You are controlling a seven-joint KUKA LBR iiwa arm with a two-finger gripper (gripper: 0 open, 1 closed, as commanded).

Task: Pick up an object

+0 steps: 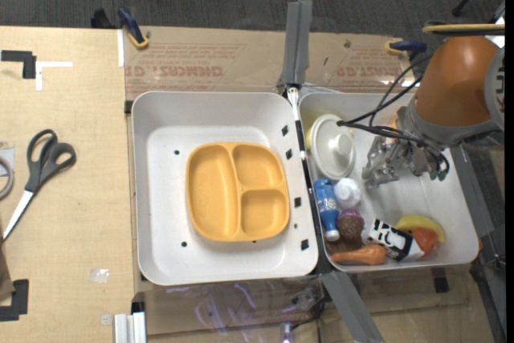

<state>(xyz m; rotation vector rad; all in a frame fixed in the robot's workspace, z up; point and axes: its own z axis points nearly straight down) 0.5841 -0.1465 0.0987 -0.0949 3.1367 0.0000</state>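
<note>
Nearest cam: orange carrot-like item (359,255) lying along front wall of right bin (466,213), touching a black-and-white packet (391,237), w/ a yellow banana-shaped piece (419,224) and an orange-red bit just beside. Left of those, a dark purple round thing (351,225), a blue bottle w/ white cap (328,205) along the divider, a white bowl (332,145) at the back. All 6 crowded into the front-left half; no 1 target singled out, so any of these could serve as the pick.

Gripper (391,163) hanging over bare bin floor, right of bowl, apart from every item; nothing between jaws. Open or clenched: can't tell, metal parts and cables blur together.

Left bin (152,173) carrying only a yellow 3-section tray (238,191). Scissors (36,173) on counter, far left.

Risks, as judged: dropping straight down means closing on bare floor, i.e. a miss. Heading into the pile risks nudging neighbours, pinching 2 at once, or slipping off round bottle/ball. Bowl rim near jaws could get clipped or tipped. Items against walls leave little finger room.
</note>
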